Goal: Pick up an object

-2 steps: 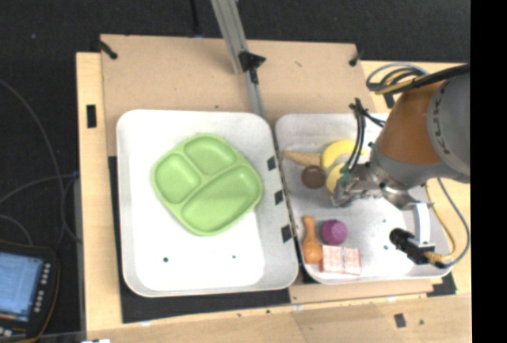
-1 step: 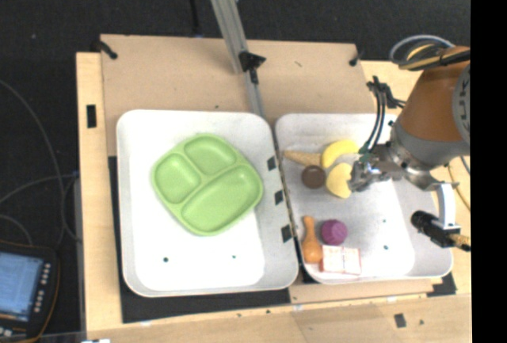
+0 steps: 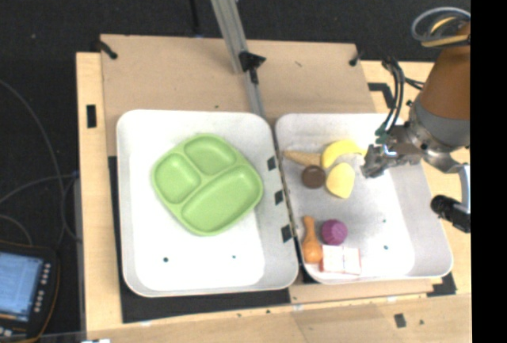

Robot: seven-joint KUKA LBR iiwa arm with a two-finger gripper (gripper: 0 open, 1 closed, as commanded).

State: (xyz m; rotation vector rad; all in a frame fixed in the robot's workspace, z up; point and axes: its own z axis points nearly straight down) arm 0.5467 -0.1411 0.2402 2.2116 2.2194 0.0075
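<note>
Tabletop [image 3: 182,72] carries two bins. Left bin [image 3: 142,254] holds a green plate [image 3: 207,183]. Right bin [image 3: 396,230] holds the clutter: a yellow piece [image 3: 341,167] touching a brown ball [image 3: 314,177] at the far left, a purple ball [image 3: 333,232] nearer. End effector [image 3: 374,163] sits just right of the yellow piece; whether spread or pressed together cannot be told. Risk: the rounded, smooth-looking yellow piece may slip sideways, crowded by its neighbours.
</note>
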